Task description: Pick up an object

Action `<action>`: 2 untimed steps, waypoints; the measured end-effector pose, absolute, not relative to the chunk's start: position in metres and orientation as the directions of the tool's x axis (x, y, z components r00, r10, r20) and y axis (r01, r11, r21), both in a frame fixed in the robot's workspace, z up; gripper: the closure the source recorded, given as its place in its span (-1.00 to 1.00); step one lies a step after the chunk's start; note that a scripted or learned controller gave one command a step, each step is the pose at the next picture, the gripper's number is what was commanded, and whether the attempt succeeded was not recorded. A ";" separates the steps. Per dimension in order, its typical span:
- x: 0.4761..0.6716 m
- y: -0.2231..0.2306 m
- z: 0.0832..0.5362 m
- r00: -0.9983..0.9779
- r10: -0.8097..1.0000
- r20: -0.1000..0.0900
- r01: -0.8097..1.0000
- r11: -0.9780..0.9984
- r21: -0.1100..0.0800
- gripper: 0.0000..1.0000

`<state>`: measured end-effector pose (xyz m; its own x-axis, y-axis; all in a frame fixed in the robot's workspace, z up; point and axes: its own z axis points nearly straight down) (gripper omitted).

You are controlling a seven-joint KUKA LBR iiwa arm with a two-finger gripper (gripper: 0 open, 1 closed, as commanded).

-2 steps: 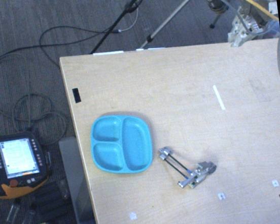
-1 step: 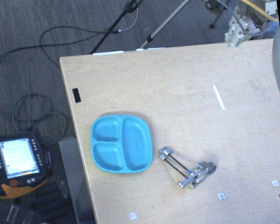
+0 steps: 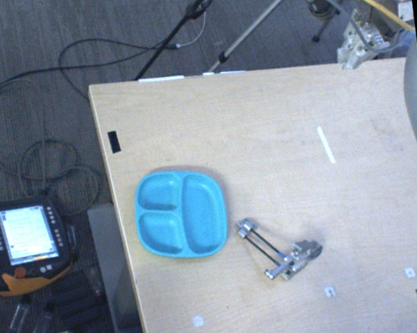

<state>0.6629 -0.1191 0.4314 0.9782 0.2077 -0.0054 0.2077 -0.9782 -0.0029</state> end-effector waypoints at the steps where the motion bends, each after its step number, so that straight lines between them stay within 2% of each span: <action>1: 0.661 -0.137 0.432 0.850 0.527 -0.007 0.527 -0.850 -0.002 1.00; 2: 0.648 -0.145 0.432 0.980 0.199 -0.006 0.199 -0.980 -0.003 1.00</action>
<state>0.6478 -0.1448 0.4316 0.9799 0.1994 -0.0062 0.1994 -0.9799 -0.0027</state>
